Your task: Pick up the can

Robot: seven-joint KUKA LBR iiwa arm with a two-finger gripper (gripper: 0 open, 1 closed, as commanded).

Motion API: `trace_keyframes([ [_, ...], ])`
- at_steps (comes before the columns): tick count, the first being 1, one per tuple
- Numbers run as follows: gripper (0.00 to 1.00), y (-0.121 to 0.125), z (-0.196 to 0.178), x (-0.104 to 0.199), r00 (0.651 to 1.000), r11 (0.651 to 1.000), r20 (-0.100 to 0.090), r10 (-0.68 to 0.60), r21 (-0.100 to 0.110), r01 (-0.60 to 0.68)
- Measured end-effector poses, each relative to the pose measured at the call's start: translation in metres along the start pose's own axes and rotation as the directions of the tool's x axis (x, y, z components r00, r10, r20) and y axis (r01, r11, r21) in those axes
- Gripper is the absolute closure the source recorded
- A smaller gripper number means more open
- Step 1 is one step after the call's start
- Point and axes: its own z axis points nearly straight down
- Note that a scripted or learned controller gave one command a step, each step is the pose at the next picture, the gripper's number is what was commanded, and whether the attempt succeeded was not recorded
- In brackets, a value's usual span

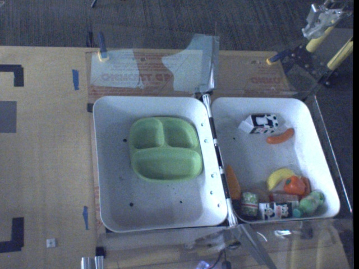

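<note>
The can (249, 203) is small, with a green and white label. It stands at the front left of the right bin (314, 129), close to the bin's front wall. An orange carrot (233, 182) lies just to its left, along the divider. On the can's right lies a white carton with black print (277, 210).
A green divided plate (165, 148) lies in the left bin (109, 167). The right bin also holds a black-and-white carton (261, 123), a sausage (279, 136), a banana (279, 177), a red-orange fruit (296, 185) and a green toy (311, 202). Metal gear with yellow parts (325, 21) stands beyond the back right corner.
</note>
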Motion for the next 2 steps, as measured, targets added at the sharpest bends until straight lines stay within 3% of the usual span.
trace_keyframes([
  [2,1.00,0.003,-0.024,0.002,1.000,1.000,0.008,-0.006,-0.012,0.006],
])
